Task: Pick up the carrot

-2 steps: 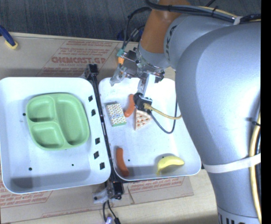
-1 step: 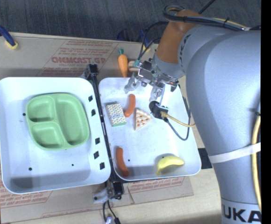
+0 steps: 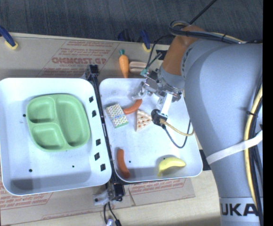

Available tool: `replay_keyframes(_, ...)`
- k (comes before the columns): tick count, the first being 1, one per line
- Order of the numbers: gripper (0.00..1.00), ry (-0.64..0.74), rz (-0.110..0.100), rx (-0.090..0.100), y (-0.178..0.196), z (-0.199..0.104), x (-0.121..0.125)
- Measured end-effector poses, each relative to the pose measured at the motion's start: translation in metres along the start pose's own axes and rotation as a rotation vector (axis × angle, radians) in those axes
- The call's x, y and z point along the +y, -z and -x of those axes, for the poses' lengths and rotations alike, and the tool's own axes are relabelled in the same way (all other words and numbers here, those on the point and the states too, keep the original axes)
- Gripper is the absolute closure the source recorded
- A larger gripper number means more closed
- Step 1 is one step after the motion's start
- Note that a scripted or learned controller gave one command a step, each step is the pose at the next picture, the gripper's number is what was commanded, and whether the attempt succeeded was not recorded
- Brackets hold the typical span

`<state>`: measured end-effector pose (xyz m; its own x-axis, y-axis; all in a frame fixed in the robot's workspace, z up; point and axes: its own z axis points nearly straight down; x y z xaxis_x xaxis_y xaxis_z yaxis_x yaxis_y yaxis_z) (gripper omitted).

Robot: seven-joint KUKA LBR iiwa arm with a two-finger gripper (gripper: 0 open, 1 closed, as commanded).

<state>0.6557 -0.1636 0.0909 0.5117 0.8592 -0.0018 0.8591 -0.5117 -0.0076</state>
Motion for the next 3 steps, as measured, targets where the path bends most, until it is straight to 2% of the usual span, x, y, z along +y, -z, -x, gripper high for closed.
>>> replay_keyframes(1, 0.0, -0.128, 0.003, 0.002, 0.053, -0.061, -0.036)
replay_keyframes(2, 0.0, -0.363, 0.004, 0.002, 0.128, -0.025, -0.019)
replay_keyframes(3, 0.0, -0.574, 0.004, 0.004, 0.265, -0.014, -0.031)
